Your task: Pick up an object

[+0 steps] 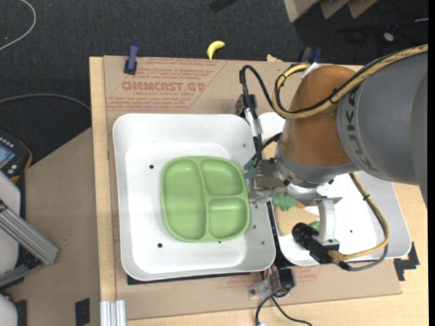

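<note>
Green divided tray lies in left bin, its right edge just beside gripper; jaw state cannot be told.

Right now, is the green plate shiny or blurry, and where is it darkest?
In the camera view, the green plastic divided plate looks sharp and evenly lit, with soft pale sheen but no harsh glare; the shallow white left bin is bright; the darkest shade sits under the big grey arm with its orange band.

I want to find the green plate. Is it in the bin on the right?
No, the green divided plate lies in the left bin.
</note>
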Robot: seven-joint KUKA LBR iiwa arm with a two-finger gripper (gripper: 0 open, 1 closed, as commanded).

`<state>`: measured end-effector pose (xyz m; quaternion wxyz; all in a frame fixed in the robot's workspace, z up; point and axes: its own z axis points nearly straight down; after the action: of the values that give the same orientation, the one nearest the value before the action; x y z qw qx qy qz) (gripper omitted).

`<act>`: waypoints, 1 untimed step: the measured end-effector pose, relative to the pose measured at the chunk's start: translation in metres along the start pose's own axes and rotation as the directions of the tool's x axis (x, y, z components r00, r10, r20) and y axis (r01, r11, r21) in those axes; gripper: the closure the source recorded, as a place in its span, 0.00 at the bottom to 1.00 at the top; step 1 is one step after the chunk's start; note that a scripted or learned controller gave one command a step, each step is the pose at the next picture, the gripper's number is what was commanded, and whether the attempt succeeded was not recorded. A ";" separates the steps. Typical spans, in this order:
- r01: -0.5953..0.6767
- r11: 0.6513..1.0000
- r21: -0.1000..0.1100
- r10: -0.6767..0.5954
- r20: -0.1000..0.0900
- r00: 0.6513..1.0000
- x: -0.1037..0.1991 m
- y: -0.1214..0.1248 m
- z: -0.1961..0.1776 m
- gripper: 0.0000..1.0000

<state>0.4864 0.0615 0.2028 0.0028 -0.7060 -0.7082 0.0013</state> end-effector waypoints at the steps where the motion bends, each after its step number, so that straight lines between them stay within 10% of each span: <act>1: 0.003 1.000 -0.026 -0.003 -0.004 1.000 0.043 -0.006 -0.240 1.00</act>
<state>0.4817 0.1038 0.4427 -0.0049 -0.7050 -0.7091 -0.0096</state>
